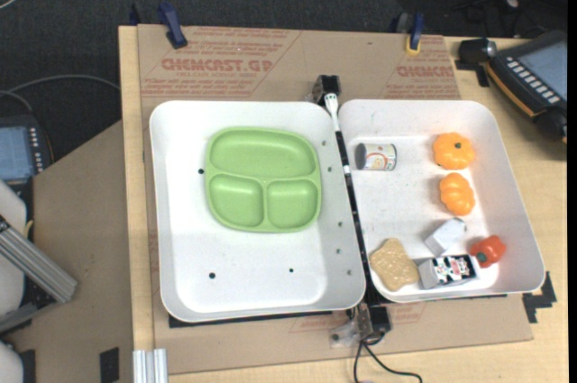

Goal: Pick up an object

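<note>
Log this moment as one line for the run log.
left bin: green divided plastic plate | right bin: two orange pumpkins, small can | nothing lifted

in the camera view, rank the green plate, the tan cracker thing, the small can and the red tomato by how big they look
1. Green divided plate, by far the largest.
2. Tan cracker.
3. Small can, lying on its side.
4. Red tomato.
The can and tomato look close in size, so their order is unsure.

arm | colours: cannot tell | shape: cannot tell | cables, markings: cannot tell
</note>
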Available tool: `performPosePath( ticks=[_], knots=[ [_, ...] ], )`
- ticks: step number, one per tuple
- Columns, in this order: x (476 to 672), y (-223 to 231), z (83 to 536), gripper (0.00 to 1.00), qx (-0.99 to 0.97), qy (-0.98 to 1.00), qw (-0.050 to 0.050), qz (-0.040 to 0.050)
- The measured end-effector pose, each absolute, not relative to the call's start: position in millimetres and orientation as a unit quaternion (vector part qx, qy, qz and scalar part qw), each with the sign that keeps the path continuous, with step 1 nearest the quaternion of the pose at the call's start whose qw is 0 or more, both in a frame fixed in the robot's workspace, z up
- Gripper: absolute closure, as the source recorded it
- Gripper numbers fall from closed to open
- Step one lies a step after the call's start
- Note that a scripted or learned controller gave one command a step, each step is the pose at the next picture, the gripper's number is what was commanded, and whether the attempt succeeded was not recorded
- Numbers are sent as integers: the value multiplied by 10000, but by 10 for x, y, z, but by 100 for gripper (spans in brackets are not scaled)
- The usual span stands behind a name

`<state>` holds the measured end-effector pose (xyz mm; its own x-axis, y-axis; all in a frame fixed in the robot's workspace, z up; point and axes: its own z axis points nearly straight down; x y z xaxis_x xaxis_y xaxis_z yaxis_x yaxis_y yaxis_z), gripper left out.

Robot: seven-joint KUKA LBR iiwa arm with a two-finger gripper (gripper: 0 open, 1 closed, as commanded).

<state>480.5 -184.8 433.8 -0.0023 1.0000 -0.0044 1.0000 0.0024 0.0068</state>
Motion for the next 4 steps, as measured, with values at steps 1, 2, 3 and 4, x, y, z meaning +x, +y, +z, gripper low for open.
performPosePath(
  ticks=[1, 2, 3, 4],
  knots=[
    [4790, -2120, 4037, 100, 7080, 7062, -9, -9],
    [4792, -1874, 3397, 100, 7065, 7077, -20, -7],
    [4789, -1547, 2666, 100, 7060, 7082, -36, -12],
    [4794, -1287, 2570, 100, 7061, 7081, -17, -2]
  ],
)
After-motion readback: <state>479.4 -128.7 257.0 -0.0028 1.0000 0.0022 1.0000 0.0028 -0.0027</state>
